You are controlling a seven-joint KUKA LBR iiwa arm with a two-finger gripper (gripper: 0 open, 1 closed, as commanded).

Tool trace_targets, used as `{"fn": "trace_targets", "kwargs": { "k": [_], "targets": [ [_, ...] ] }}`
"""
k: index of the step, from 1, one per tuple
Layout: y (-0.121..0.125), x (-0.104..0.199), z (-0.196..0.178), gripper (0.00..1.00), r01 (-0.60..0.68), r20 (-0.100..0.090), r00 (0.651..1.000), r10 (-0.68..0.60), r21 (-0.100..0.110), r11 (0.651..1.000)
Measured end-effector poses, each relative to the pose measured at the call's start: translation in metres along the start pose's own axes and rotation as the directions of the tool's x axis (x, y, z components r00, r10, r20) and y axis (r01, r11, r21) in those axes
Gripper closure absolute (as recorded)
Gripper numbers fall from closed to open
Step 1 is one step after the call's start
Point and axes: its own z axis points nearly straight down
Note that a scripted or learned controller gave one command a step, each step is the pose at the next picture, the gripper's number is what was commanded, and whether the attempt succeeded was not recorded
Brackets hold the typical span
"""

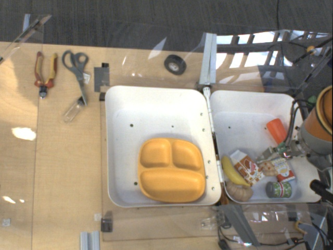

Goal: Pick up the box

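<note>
Box (247, 169) lying flat in the right bin (244, 105), near the front right corner of the worktop (52, 155). Touching the banana (234, 172) on one side and a flat pack (277, 166) on the other. Packed in tight, so probably best grabbed from above. Gripper (281, 151) hanging low just beside the box, over the pack, likely lining up. Too small to tell how wide open, or whether holding anything.
</note>
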Motion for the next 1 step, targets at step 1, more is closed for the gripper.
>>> {"fn": "trace_targets", "kwargs": {
  "k": [1],
  "targets": [
    [-0.0074, 0.001, -0.0003, 0.0, 0.033, 0.001, 0.999, -0.033, -0.001, 0.999]
  ]
}}
